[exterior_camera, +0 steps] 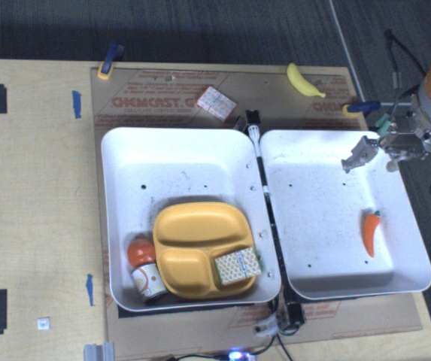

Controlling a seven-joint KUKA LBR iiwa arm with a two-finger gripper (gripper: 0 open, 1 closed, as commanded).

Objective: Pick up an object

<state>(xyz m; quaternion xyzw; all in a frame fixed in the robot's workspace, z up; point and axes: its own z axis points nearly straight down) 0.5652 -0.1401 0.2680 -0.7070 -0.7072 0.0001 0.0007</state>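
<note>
One tool point(360, 155) over the right bin's point(313, 277) far right corner, at the end of an arm reaching in from the right. Fingers too small and blurred to judge, so cannot tell how far open, and cannot see anything held. Probably poised high at the bin's edge, either on the way in or on the way out, not yet down on any target.

Nearest candidate for the pick: a toy carrot point(370, 232), orange with a small green top, lying alone on the right bin's floor near its right wall, well apart from the tool and nearer the camera. Lying flat and unobstructed, so likely the easiest grasp, though close to the wall, which could crowd one finger.

Further out, in the left bin point(125, 171): a yellow divided plate point(192, 235) at the near side, with a small patterned box point(237, 266) resting in its lower right compartment. Just left of the plate, a red ball-like object point(141, 251) and a small white can point(148, 280), pressed close together against the plate's rim. Crowded there, so harder to approach cleanly.

Beyond the bins, on the brown board point(162, 100) covering the table point(34, 201): a toy banana point(304, 81) and a small patterned packet point(215, 102), both outside the working area.
</note>
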